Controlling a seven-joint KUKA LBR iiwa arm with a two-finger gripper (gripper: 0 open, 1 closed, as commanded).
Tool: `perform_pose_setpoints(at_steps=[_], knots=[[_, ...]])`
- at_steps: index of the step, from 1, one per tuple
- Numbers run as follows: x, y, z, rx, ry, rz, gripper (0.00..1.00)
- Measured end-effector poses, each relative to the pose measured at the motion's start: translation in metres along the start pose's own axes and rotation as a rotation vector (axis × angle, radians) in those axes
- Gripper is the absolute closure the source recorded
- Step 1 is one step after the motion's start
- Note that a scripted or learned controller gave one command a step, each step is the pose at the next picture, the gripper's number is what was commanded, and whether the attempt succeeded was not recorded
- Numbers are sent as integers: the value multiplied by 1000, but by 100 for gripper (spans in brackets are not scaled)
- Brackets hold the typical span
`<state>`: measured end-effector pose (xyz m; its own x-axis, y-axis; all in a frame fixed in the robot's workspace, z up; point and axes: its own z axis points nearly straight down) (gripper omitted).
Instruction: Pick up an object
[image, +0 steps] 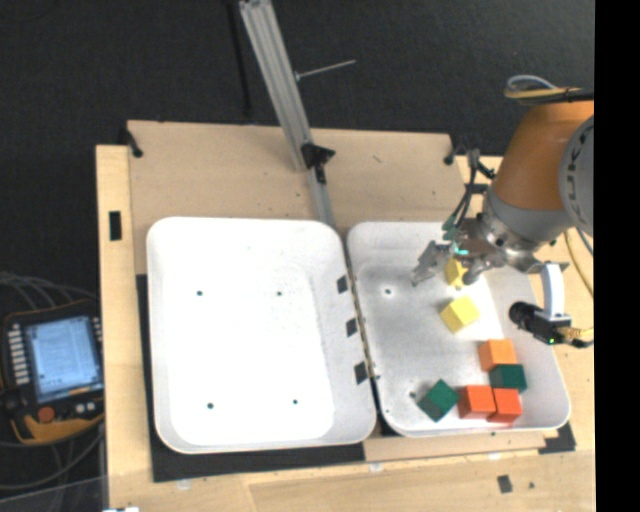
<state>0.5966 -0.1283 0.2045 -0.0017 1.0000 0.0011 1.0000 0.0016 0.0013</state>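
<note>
In the right bin (400, 300), my gripper (452, 268) hangs over the far part, below the grey wrist and orange band. A small yellow block (454, 271) shows between its fingers, partly hidden by them, and the gripper is shut on it. A second yellow block (459, 314) lies on the bin floor just below. Near the front right are an orange block (497, 353), a dark green block (509, 377), two more orange blocks (477, 400) (506, 403) and a green block (437, 399).
The left bin (245, 330) stands beside the right one, with a divider edge (355, 325) between them. A slanted metal pole (290, 100) rises behind the bins. A black cable piece (535, 320) hangs off the arm at the right.
</note>
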Motion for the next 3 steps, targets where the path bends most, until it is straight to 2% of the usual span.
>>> perform_pose_setpoints(at_steps=[2,3], knots=[[-6,8,103,5,-3,4,0],[-6,10,88,-3,-2,9,100]])
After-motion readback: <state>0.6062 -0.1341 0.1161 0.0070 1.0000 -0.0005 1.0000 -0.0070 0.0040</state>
